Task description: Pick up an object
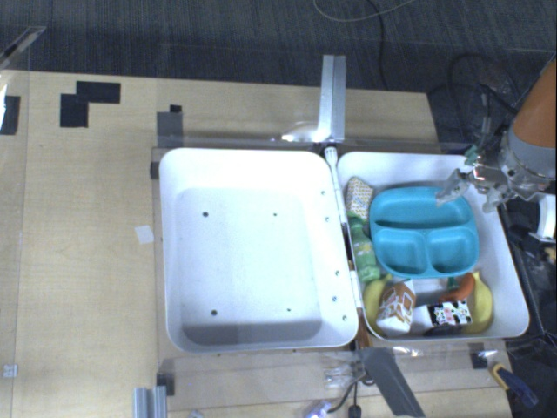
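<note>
- Right bin (513, 307): shallow white plastic, rounded corners, smooth glossy walls. It holds all the loose objects.
- Blue tray (425, 233): moulded turquoise plastic, rounded rectangle with three compartments, one long along the far side and two smaller on the near side. It lies flat in the bin's middle and takes up most of the floor.
- Patterned pouch (358, 196): soft-looking, speckled beige, wedged between the tray and the bin's left wall.
- Green item (364, 257): crinkled, just below the pouch, touching the tray's left edge. Exact kind too blurred to tell.
- Small carton (398, 306): white with a brown print, tilted, at the near-left of the bin, beside a yellow curved piece (374, 300).
- Black-and-white item (450, 314): boxy, near edge of the bin, next to an orange piece (466, 286) and another yellow rounded shape (481, 303).
- Gripper (474, 181): metallic grey, over the bin's far-right corner, just above the tray's far-right edge. Finger spread cannot be made out; nothing visibly between the fingers.
- Arm: orange band (535, 116) above a grey wrist, entering from the right.
- Left bin (252, 242): same white plastic, a few small dark dots on its floor.
- Bench (78, 259): pale wood-grain surface with black tape marks far left; a metal post (333, 98) stands behind the join of the bins.
- Floor beyond: dark ribbed carpet with a thin looping cable (365, 7).
</note>
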Available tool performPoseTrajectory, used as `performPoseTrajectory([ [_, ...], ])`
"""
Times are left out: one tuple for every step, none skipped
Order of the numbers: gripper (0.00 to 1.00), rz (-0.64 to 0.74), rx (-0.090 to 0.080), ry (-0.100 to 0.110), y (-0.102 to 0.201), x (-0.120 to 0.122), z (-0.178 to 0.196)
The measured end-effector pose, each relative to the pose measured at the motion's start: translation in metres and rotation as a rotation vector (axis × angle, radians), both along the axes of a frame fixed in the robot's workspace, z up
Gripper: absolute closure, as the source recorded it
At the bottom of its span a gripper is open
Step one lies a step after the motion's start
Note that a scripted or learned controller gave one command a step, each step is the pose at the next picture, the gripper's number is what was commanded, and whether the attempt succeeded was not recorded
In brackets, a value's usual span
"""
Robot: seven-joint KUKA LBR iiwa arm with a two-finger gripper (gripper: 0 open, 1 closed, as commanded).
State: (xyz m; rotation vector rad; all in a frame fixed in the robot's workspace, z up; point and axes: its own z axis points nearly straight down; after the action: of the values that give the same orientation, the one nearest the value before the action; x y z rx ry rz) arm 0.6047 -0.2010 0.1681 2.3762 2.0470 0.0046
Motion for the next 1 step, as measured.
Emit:
performPoseTrajectory([
  [0.00, 0.000, 0.000, 0.001, 0.0001, -0.0001, -0.0002],
])
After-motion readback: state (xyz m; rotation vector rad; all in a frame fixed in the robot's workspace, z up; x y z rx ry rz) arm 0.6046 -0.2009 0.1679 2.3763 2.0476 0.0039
